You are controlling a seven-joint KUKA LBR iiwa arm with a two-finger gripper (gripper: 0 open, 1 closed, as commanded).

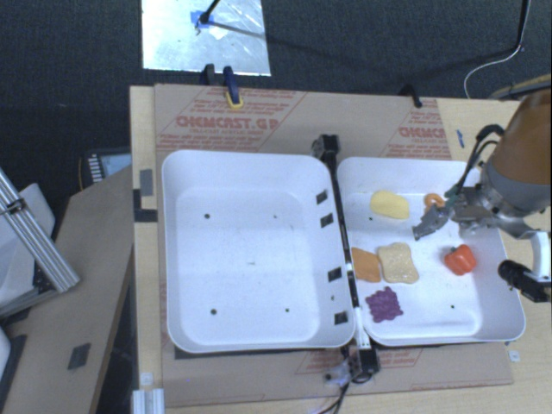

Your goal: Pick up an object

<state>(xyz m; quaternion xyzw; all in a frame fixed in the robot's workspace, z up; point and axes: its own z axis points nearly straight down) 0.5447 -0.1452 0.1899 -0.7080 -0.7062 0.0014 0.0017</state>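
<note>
The right bin [496,317] holds several small items. A yellow lemon-like piece [390,204] lies near its back, with a small orange piece [433,201] just to its right. In the middle a beige bread slice [398,263] rests beside an orange slice [366,265]. A purple grape bunch [384,304] sits toward the front, and a red-orange pepper [460,260] lies at the right. My gripper [425,227] hangs over the bin between the lemon piece and the pepper, above and right of the bread slice, its tip pointing left and down. Nothing shows in its grasp.
The left bin [172,317] stands beside the right one, with a black divider strip [338,231] between them. Both rest on a cardboard sheet [259,115]. A shiny metal plate [204,22] lies beyond the bench. Cables run along the right side.
</note>
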